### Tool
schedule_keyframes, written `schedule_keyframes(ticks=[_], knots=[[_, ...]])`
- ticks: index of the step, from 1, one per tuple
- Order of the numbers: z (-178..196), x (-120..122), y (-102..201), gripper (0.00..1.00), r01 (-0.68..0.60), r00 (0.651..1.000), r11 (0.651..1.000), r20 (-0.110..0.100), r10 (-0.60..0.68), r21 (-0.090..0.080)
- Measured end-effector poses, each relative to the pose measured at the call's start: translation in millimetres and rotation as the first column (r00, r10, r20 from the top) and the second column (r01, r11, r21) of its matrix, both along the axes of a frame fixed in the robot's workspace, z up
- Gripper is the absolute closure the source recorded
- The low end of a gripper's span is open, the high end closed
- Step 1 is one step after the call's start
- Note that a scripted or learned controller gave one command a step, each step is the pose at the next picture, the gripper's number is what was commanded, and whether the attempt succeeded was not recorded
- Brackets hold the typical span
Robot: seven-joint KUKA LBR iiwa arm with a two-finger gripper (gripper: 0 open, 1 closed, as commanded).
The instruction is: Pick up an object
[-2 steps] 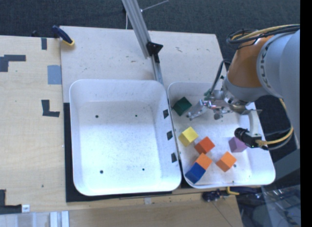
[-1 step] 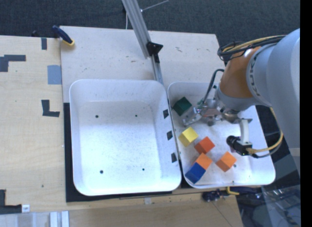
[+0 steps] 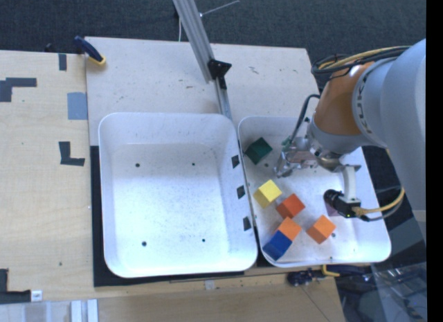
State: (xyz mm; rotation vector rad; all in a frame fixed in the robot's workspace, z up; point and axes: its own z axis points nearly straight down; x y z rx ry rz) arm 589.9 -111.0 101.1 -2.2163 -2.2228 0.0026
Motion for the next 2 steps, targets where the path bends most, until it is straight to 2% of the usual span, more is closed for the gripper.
schedule_keyframes(ticks=[2], knots=[[124, 3, 7, 1.0, 0.001, 1.0, 1.0, 0.009, -0.001, -0.002]])
